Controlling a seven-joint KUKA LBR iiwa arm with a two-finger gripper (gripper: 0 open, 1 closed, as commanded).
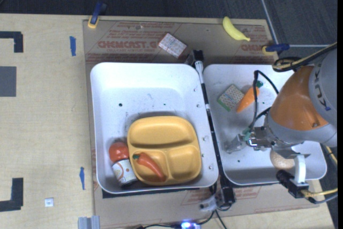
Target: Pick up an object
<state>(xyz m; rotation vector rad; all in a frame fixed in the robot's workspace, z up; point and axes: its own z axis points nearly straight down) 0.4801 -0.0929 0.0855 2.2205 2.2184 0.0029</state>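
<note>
My gripper (236, 143) hangs low over the floor of the right bin (230, 171), near its left wall, with the grey and orange arm (300, 107) reaching in from the right. An orange carrot (247, 99) lies at the back of that bin, beside a small greenish square pad (231, 96). Both sit apart from the gripper, further back. A beige rounded object (280, 160) peeks out from under the wrist, mostly hidden. Nothing shows held at the gripper's tip.
The left bin (107, 83) holds a yellow divided plate (163, 134) with a red pepper (149, 164) on it, and a red-topped small container (121, 161) beside it. A banana (235, 29) and a checkered card (172, 44) lie on the cardboard behind the bins.
</note>
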